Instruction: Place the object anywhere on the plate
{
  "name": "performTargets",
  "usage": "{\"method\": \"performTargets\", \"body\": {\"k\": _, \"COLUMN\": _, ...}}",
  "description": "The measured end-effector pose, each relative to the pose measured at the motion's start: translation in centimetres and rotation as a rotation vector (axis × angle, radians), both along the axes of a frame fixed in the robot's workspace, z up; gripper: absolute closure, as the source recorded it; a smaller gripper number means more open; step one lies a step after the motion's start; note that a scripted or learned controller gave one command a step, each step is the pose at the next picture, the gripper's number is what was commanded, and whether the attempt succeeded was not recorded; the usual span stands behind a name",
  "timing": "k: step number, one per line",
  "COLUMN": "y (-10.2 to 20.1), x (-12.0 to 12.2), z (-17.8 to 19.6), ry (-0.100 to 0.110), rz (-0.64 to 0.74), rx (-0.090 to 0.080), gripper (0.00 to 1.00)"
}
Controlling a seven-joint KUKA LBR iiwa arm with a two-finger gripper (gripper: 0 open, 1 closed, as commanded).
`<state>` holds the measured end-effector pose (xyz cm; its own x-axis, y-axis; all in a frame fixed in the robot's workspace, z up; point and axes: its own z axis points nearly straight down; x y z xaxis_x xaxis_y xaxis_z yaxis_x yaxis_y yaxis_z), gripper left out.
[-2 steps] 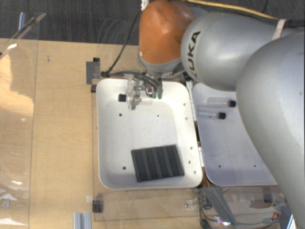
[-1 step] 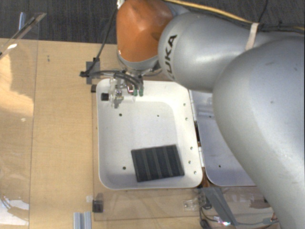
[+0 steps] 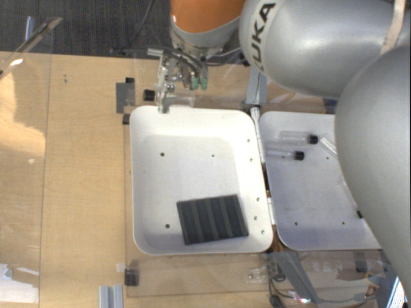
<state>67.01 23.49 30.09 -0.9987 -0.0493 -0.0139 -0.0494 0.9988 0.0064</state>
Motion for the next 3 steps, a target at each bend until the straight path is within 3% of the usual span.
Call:
{"method": "performTargets", "body": {"k": 1, "y": 0.1, "x": -0.1, "z": -8.2, "ry": 0.01, "rz": -0.466, "rx": 0.0, "gripper": 1.0}}
{"method": "performTargets", "body": {"k": 2, "y": 0.1, "x": -2.0, "z": -20.2, "ry": 0.011, "rz": -0.883, "rx": 0.006, "gripper": 1.0}}
{"method": "performTargets", "body": {"k": 3, "y": -0.9, "x": -0.4, "z": -21.2, "ry": 0.005, "rz": -0.534, "rx": 0.0, "gripper": 1.0}}
